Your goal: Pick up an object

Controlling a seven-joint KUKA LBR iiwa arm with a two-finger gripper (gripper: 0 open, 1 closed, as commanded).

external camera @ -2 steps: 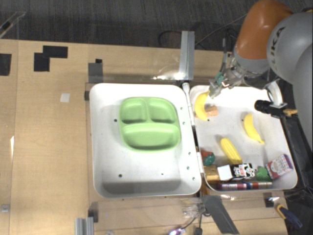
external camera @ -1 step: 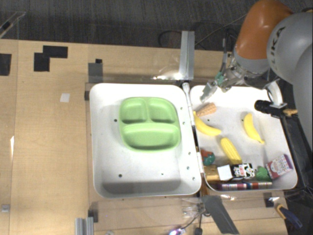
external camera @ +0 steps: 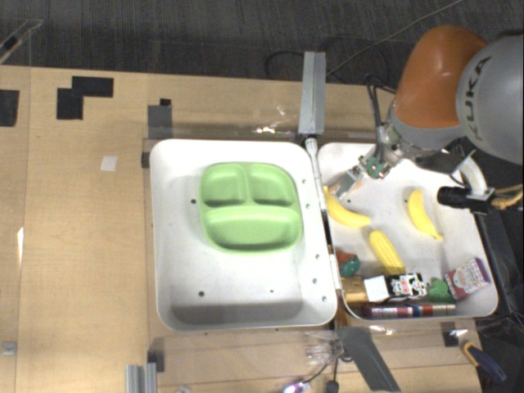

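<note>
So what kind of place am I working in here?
Most likely a robotics lab's grasping test bench: two white bins side by side, toy food like a banana, and the KUKA arm reaching in.

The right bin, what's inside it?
The right bin holds two bananas, a corn cob, and small packets along its near edge. The arm covers the far corner.

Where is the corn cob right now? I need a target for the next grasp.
The corn cob lies in the right bin, near its middle, just below the left banana and above the clutter of small items along the bin's front edge.
</note>
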